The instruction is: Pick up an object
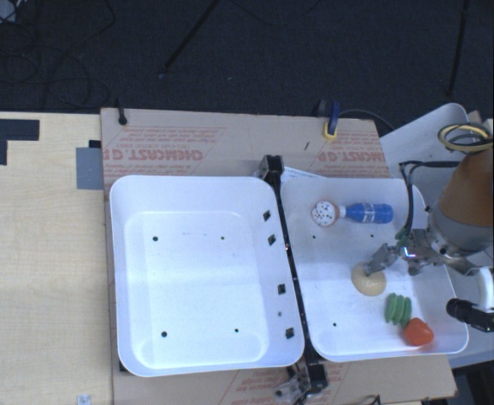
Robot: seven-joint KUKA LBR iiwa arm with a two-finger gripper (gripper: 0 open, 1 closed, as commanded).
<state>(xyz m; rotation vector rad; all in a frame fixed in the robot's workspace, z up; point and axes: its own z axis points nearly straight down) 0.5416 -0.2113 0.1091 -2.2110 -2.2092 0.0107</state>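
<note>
1. Down on the bench sit two white bins: the left bin [192,277] and the right bin [348,327], side by side and touching along a black divider
2. From the right, the grey arm [466,201] with its orange band reaches over the right bin
3. Its gripper [384,260] is low in that bin, its tip just above a small beige ball [368,281]; whether the tip touches the ball cannot be told, nor whether the gripper is released or clenched
4. Near the bin's far side lies a blue bottle with a white dotted cap [352,213]
5. Toward the near right corner rest a green ridged toy [398,309] and, just beside it, a red piece [417,333]
</note>
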